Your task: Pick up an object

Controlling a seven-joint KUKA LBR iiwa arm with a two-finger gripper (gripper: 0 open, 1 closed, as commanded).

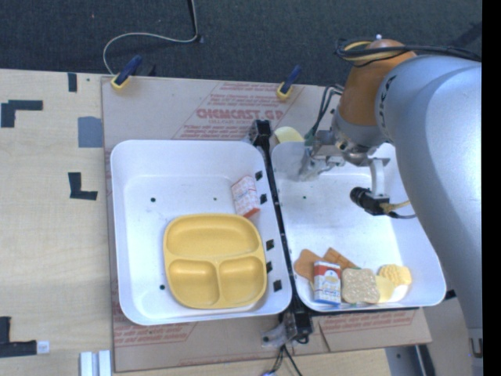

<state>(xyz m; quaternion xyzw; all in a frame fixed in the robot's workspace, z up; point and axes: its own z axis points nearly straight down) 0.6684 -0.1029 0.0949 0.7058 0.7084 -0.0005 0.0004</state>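
The hand (307, 165) hovers at the right bin's (415, 245) far-left corner, finger state indeterminable, while the food items (352, 280) lie clustered along that bin's near wall, well apart from it.

2 white bins are sitting side by side — the left bin (125, 210) and the right bin (415, 249). 1 yellow divided tray (215, 258) and 1 small red-and-white packet (245, 195) are lying in the left one. About 5 small food items (352, 282) are crowding the right one's near edge — overlapping, so the count is uncertain.
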